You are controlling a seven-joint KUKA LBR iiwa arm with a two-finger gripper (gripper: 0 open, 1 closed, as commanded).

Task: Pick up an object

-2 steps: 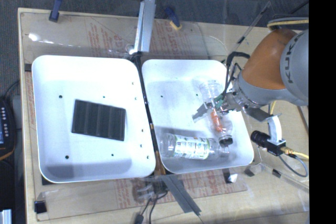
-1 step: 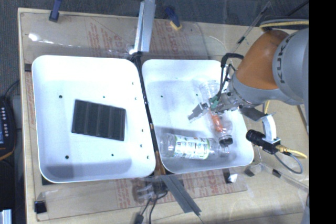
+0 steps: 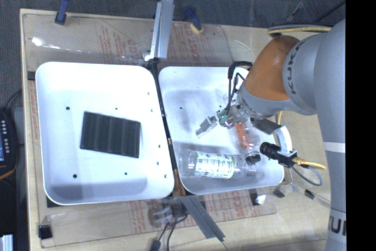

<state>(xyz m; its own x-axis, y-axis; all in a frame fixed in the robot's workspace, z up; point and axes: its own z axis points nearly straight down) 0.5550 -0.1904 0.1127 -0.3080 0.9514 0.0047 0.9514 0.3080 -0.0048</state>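
My gripper (image 3: 207, 124) hangs low in the middle of the right bin (image 3: 188, 88), over bare white floor. A clear plastic bottle (image 3: 214, 164) with a pale label lies on its side along the bin's near wall, just below the gripper and apart from it. An orange tube-like item (image 3: 242, 136) lies to the right of the gripper, partly under the wrist. In the left bin (image 3: 53, 85) a flat black ribbed rectangle (image 3: 111, 134) lies near the middle.
The arm's orange band (image 3: 269, 76) and grey body cover the right bin's right side. A metal divider post (image 3: 160, 29) stands at the back between the bins. Cables and a yellow-tipped connector (image 3: 305, 164) trail at the right bin's near right corner.
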